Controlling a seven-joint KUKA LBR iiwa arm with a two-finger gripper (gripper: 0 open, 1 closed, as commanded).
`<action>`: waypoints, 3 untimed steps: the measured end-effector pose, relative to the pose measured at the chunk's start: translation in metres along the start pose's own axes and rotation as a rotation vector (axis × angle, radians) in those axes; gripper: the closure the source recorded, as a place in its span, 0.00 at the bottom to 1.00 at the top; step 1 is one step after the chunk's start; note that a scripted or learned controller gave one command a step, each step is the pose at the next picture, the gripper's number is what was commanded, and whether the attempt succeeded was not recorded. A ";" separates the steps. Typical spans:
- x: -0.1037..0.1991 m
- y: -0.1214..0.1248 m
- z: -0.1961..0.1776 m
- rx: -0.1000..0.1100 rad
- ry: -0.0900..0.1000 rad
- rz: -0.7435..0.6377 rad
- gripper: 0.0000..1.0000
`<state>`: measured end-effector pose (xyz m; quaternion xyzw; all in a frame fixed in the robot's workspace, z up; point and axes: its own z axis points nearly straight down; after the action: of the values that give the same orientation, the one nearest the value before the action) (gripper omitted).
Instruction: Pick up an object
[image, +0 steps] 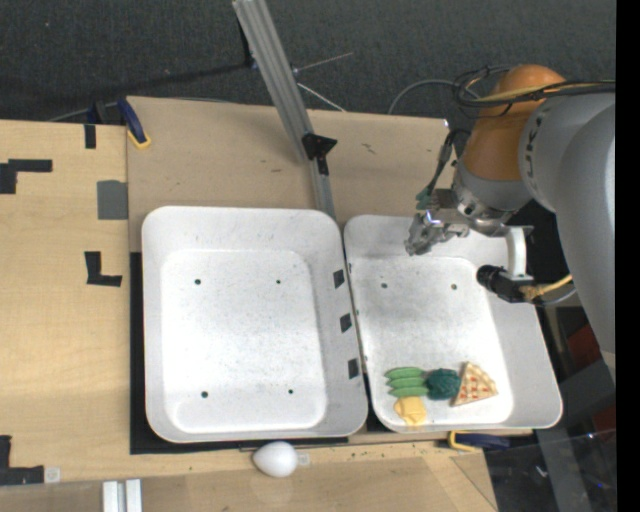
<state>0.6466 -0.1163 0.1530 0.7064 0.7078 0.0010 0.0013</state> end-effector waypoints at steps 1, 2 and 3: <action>-0.002 0.005 -0.044 -0.001 0.000 0.000 1.00; 0.000 0.012 -0.107 -0.003 0.000 -0.001 1.00; 0.043 -0.018 -0.110 0.004 0.001 -0.002 1.00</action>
<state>0.6278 -0.0728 0.2627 0.7056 0.7086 -0.0002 -0.0007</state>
